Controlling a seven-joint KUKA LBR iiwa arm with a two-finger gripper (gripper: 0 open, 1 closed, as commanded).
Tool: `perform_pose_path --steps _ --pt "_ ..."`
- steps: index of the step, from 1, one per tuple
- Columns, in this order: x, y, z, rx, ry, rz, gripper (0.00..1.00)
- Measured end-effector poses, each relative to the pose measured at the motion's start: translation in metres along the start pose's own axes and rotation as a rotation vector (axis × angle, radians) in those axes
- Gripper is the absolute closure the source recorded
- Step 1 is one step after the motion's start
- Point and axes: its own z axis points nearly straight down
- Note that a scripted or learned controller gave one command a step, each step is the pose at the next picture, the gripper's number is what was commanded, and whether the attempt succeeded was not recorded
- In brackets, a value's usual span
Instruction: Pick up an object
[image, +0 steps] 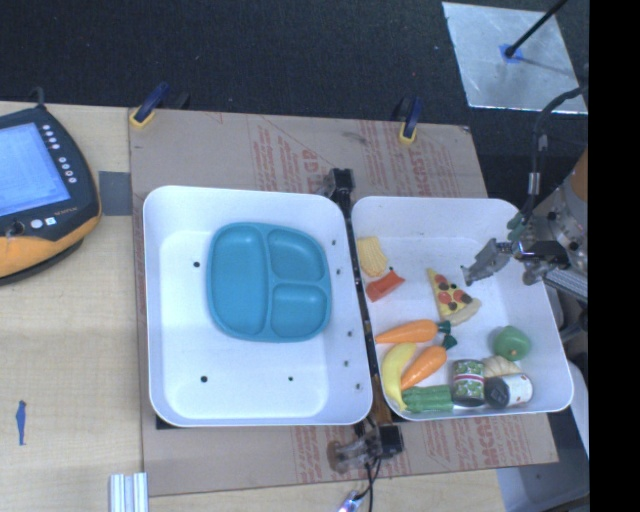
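- Nearest the camera, at the front of the right bin (560, 335), lies a crowded row: a green vegetable (428, 399), a small labelled can (466, 382) and a short bottle on its side (508, 388), each touching the next.
- The pizza slice (451, 295) serves as landmark. The tool (482, 264) hangs just right of it and slightly behind, low over bare bin floor, and nothing is seen between its ends. Whether it is released or clenched I cannot tell; it is dark and small here.
- No one thing is named by the task, so any toy in the right bin may serve. The pizza slice is the closest to the tool and lies flat with free floor on its right side.
- Left of the pizza slice sit a red piece (384, 286) and, behind that, a yellow corn piece (372, 256). In front of it lie two carrots (408, 332) and a banana (391, 374), bunched and touching. A green round fruit (511, 342) sits to its right front, apart from the others.
- To do the step well, I judge the tool should centre over one separate item, the pizza slice or the green fruit, and avoid the crowded front row, where it could catch two things or push them against the wall. A flat slice gives little height to grip, so a low, square descent matters.
- Far left of the pizza slice, the left bin (170, 300) holds a blue divided plate (268, 281).
- Writing: the can's label is too small to read. Red print on the cardboard (290, 150) covering the bench (70, 380) is faint and not legible. The pendant screen (28, 180) shows text I cannot make out.
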Motion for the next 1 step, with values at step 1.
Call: perform_pose_path --steps 1 --pt "0.0234 -0.0328 0.1648 0.004 0.001 -0.001 0.00"
